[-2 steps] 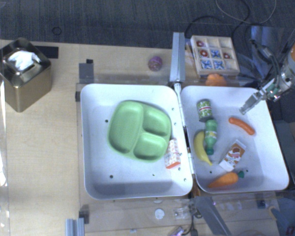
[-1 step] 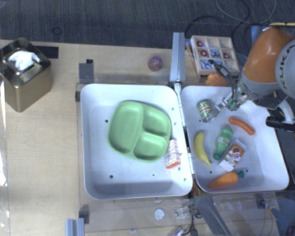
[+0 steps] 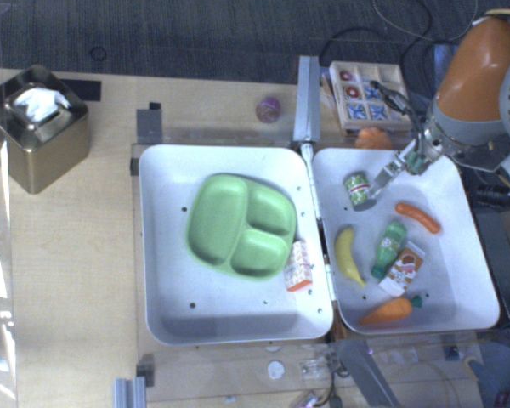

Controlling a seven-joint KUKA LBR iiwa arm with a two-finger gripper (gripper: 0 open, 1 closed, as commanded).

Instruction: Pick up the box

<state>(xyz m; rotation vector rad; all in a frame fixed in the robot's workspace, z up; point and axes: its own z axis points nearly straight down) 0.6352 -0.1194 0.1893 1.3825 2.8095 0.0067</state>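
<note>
A small red and white box [image 3: 405, 269] lies in the right bin [image 3: 467, 228], tucked against a green bottle [image 3: 389, 247]. A second small carton [image 3: 299, 266], white with red print, rests in the left bin [image 3: 161, 228] by the edge of a green divided plate [image 3: 242, 224]. My gripper [image 3: 376, 185] hangs low over the upper part of the right bin, right beside a small can [image 3: 356, 187]. It is well above and apart from both boxes, and nothing is visibly held in it.
The right bin also holds a banana [image 3: 349, 255], an orange sausage [image 3: 418, 218] and a carrot [image 3: 387, 310]. A brass-coloured tissue box [image 3: 36, 130] stands at far left. A printed card [image 3: 365, 94] lies behind the right bin.
</note>
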